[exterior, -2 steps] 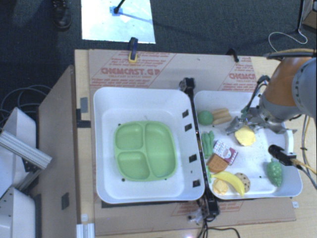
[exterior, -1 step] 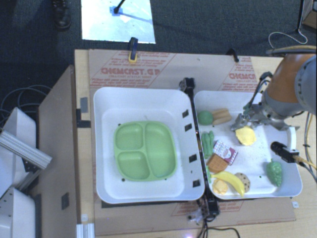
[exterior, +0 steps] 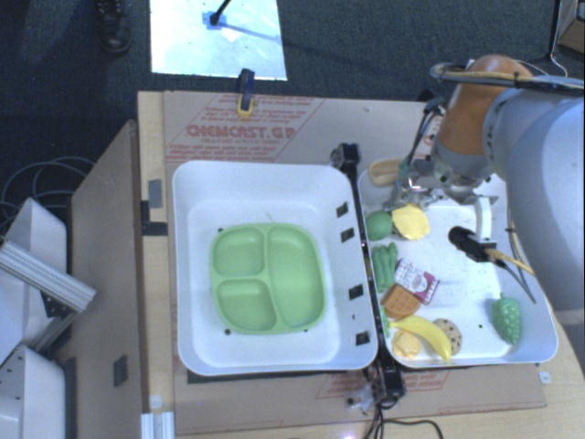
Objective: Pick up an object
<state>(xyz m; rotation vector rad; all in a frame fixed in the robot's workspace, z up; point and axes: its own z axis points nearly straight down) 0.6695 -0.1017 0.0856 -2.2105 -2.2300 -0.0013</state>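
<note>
Robotics lab: arm (exterior: 539,144), cardboard-topped bench (exterior: 247,122), white bins (exterior: 196,273), aluminium framing (exterior: 46,277), loose cables (exterior: 46,176).

Two white bins sit side by side on a bench. The left bin (exterior: 196,199) holds a green divided plate (exterior: 269,277) near its middle. The grey arm (exterior: 539,154) reaches in from the right over the right bin (exterior: 539,332), its gripper (exterior: 409,193) low at the far left part, just above a yellow piece (exterior: 410,223). Beside that piece lies a green ball (exterior: 378,225). A tan piece (exterior: 384,169) lies in the far left corner. Along the left wall lie green pods (exterior: 385,263), a red-and-white packet (exterior: 417,282) and a waffle (exterior: 399,301). At the near side lie a banana (exterior: 431,334) and a cookie (exterior: 448,335). A green bunch (exterior: 507,320) lies near the right wall.
</note>
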